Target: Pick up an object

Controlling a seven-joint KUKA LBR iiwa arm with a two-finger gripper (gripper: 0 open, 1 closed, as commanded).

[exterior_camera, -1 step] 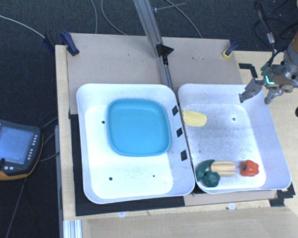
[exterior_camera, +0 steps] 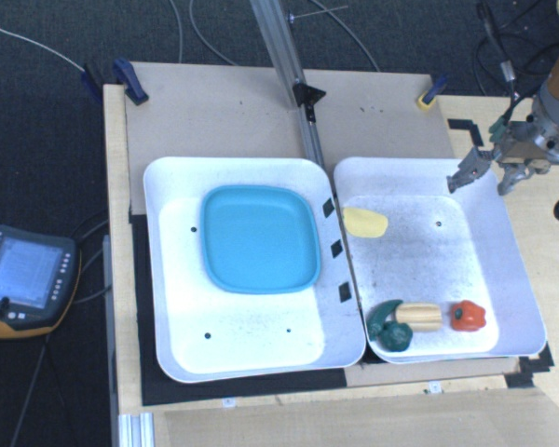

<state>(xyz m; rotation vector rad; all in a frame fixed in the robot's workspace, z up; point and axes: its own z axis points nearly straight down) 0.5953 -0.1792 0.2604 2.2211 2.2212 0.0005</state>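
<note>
Claw (exterior_camera: 489, 177) spread wide, holding nothing, over right bin's (exterior_camera: 512, 250) far right corner; yellow piece (exterior_camera: 364, 223), green piece (exterior_camera: 389, 325), tan cylinder (exterior_camera: 419, 317), red pepper (exterior_camera: 467, 316) lie inside that bin.

The arm's wrist (exterior_camera: 552, 119) is a rounded section in pale grey, part of it cut off by the frame edge. Dark cables (exterior_camera: 499, 54) run alongside it, thin and black, with a small light-coloured connector partway down. Below the wrist sits a compact metallic gripper (exterior_camera: 489, 175) in silver-grey with darker fittings, ending in two slim grey jaws that look flat and blade-like, each tapering toward its tip.
</note>
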